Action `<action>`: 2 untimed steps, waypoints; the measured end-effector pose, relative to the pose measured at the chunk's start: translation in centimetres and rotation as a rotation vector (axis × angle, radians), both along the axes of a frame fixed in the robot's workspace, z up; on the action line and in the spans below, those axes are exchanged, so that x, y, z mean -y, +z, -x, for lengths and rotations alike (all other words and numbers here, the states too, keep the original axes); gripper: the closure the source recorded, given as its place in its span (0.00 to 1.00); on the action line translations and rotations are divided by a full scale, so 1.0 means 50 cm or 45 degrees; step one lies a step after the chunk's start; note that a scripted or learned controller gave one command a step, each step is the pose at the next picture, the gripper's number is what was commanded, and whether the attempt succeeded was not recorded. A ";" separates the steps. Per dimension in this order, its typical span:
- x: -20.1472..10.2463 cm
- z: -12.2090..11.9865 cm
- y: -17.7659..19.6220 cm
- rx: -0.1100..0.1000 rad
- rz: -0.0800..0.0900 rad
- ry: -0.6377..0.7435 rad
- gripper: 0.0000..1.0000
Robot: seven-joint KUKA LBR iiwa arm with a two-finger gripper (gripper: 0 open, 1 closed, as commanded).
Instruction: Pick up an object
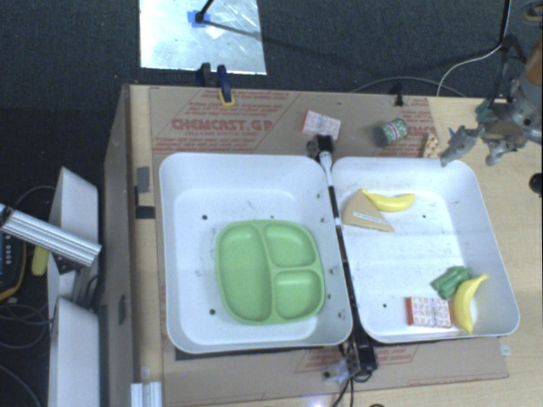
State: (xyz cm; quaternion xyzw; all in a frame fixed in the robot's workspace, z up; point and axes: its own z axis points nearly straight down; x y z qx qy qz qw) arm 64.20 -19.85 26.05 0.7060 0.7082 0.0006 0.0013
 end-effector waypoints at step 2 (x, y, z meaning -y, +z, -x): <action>-0.140 -0.041 -0.355 -0.004 -0.002 0.002 0.00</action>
